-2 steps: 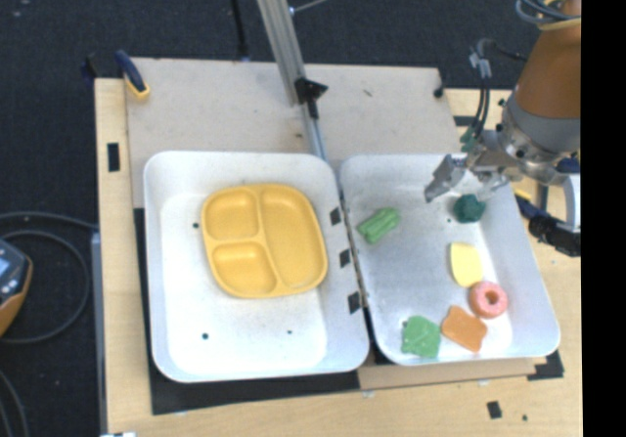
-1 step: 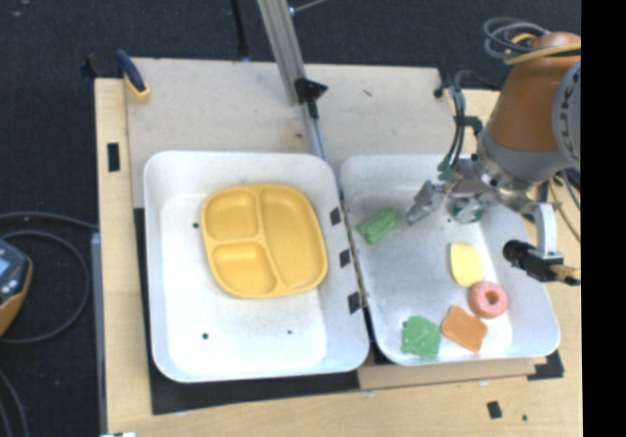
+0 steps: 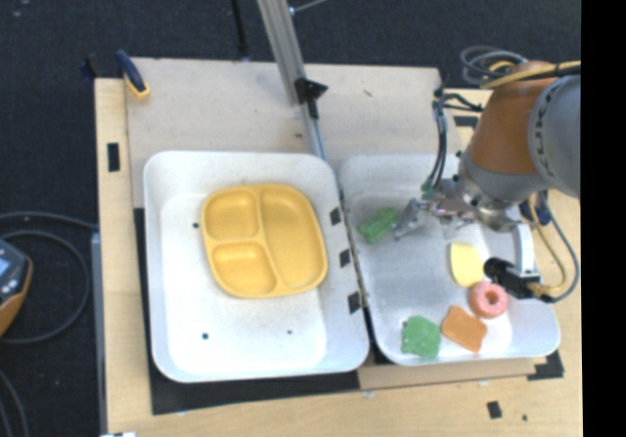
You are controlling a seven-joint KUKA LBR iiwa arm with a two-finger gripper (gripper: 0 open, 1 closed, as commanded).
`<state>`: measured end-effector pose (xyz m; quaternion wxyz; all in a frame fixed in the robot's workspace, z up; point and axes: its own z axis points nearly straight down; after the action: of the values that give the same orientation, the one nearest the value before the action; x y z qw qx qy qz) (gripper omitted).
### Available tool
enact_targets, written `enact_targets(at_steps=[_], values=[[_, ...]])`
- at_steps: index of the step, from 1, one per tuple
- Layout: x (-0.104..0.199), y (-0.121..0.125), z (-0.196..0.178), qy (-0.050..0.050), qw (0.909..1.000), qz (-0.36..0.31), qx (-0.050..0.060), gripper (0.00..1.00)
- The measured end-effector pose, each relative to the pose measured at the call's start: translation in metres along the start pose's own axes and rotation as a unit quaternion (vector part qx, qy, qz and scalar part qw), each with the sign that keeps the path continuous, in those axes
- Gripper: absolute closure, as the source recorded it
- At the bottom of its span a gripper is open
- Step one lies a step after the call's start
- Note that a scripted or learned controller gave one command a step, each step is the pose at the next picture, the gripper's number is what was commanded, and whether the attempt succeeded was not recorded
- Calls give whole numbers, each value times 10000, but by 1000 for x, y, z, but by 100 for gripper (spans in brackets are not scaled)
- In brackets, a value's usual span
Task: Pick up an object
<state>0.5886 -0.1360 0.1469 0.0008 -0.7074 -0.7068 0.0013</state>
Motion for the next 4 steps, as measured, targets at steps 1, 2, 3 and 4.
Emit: enact_targets(at_steps=[1, 2, 3, 4], values=[[-1, 0, 48, -5, 10000, 2, -18, 0], [-2, 2, 34, -7, 10000, 20, -45, 100], [-3, 3, -31, -8, 10000, -14, -53, 100], [-5, 5, -85, -9, 10000, -16, -53, 100]])
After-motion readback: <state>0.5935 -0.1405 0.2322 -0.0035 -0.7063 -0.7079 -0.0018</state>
